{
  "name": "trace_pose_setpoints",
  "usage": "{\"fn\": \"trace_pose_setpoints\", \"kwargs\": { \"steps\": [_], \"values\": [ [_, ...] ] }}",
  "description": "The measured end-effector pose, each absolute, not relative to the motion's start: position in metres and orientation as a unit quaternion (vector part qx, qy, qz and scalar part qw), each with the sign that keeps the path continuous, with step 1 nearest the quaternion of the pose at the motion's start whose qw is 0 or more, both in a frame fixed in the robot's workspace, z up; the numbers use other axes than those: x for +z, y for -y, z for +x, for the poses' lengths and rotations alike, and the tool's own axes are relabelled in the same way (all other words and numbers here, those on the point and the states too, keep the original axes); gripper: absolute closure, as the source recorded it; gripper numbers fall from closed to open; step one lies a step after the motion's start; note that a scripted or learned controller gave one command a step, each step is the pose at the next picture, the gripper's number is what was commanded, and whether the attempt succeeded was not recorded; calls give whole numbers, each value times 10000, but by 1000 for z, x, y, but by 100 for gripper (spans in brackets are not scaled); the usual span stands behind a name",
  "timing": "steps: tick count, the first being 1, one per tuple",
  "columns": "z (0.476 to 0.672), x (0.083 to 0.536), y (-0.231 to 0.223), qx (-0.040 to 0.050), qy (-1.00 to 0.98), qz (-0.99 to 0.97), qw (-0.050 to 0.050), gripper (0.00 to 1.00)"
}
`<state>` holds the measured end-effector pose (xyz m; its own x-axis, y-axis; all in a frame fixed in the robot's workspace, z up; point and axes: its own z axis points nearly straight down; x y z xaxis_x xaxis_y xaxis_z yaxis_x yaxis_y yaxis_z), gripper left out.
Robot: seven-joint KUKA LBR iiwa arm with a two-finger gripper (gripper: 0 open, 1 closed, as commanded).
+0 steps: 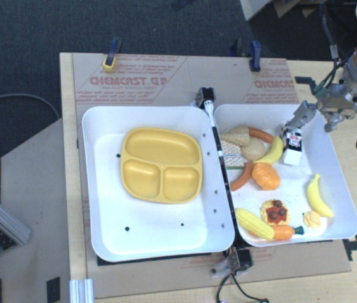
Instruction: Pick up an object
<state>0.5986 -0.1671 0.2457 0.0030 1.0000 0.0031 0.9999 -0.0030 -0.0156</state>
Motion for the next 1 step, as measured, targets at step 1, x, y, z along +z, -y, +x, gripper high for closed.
{"fn": "trace_pose_setpoints", "kwargs": {
  "steps": [1],
  "values": [
    [601,254,166,2,7072,-7071,8,0]
  ]
}}
